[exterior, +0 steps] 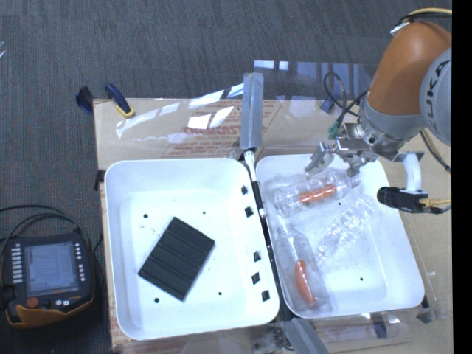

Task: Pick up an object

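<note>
Two shallow white bins sit side by side on the bench, the left bin point(118, 198) and the right bin point(402, 271), divided by a grey bar point(253, 116) that runs up past their far edges.

From the overhead camera, the arm point(409, 72) comes in from the right, its orange band above the wrist, and the gripper point(338, 162) hangs over the far end of the right bin. Its two fingers are spread apart and point downward, with nothing between them. Just below and slightly left of the fingertips lies a clear plastic bottle with an orange insert point(313, 195), on its side and stretched roughly left to right; the near fingertip is close to the bottle's right end, but whether it touches cannot be told. A second clear bottle holding an orange piece point(301, 275) lies nearer the camera along the bin's left wall, well apart from the gripper. Between the two, toward the bin's right side, rests a crumpled piece of clear plastic point(345, 228), hard to make out against the white floor.

In the left bin a flat black ribbed block point(177, 258) lies tilted near the middle, far from the gripper. On the floor at the left edge sits a control pendant with a screen point(48, 271).
</note>
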